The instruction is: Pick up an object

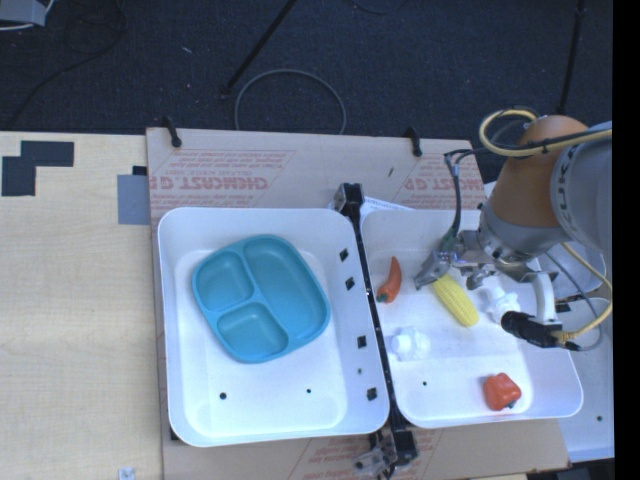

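Observation:
A yellow corn cob (456, 301) lies slantwise in the right bin (545, 408). My gripper (451, 272) hovers just over the cob's upper left end, fingers spread and open, with nothing lifted between them. A red chili pepper (390, 280) lies left of the gripper near the divider between the bins. A small white object (408, 344) rests below the chili. A red bell pepper (502, 391) sits near the right bin's front right corner.
A blue divided plate (260, 296) lies in the left bin (200, 408). The arm's orange and grey body (540, 193) looms over the right bin's far right side, with cables around it. The black divider clips (365, 308) run between the bins.

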Tool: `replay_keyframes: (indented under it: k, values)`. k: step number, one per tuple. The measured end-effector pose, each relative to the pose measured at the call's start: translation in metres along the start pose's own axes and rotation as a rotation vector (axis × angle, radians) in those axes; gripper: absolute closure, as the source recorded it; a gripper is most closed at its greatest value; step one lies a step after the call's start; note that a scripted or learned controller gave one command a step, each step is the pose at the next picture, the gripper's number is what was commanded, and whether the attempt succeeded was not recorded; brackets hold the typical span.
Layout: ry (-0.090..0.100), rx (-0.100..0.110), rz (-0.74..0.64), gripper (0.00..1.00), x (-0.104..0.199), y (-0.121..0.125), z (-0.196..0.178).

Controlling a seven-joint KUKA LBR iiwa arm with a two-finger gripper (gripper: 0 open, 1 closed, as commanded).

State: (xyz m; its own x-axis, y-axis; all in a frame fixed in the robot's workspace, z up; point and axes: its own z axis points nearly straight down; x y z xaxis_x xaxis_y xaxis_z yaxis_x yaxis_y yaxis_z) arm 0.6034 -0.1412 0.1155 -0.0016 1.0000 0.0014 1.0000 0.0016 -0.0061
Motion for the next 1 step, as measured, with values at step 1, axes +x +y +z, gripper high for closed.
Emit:
replay_keyframes:
  k: [1]
  values:
    - [-0.001,-0.002,0.004,1.0,-0.0019,0.0004,-0.0133]
